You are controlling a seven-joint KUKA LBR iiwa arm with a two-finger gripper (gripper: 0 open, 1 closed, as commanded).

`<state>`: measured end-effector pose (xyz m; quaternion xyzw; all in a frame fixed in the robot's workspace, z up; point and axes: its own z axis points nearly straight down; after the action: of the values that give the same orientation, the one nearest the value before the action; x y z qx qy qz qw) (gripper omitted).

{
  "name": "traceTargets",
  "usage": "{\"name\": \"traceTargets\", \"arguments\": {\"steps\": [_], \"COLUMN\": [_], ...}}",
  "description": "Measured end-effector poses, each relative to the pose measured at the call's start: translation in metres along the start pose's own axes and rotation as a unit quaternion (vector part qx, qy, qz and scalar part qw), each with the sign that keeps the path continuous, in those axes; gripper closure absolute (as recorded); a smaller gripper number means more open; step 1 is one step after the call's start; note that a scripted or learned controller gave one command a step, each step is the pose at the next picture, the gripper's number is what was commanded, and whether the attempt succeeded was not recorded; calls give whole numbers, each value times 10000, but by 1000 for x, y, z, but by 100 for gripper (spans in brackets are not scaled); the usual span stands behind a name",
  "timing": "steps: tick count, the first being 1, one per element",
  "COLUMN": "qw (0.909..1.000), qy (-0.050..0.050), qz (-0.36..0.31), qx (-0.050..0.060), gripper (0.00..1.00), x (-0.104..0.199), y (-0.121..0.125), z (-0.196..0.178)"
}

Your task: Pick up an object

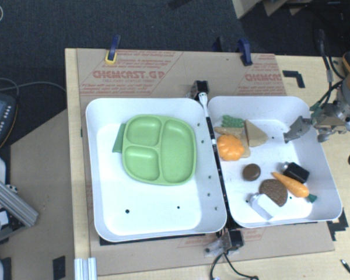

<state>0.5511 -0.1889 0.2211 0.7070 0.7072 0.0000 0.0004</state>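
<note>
Right bin [315, 139] crowded; no target held yet.
Candidates lie clustered: orange pepper [231, 147] against the left wall, brown disc [251, 171] mid-bin, carrot [291, 184] touching a black block [296, 172] and a brown lump [273, 192]; gripper [296, 130] hovers over bare floor near the right rim, nothing between its fingers; whether the jaws stand apart or together, cannot tell; risk, as judged: descent onto the carrot group could nudge neighbours or pinch two at once; green plate [160, 150] in the left bin [105, 156] lies well apart.
</note>
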Motion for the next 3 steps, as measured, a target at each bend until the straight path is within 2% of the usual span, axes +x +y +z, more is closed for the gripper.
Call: {"name": "traceTargets", "arguments": {"steps": [1,3], "qw": [10000,10000], "qy": [16,13], "qz": [5,-1], "qx": [38,28], "gripper": [0,0], "x": [-2,-7], "y": [-9,-12], "z": [59,139]}}
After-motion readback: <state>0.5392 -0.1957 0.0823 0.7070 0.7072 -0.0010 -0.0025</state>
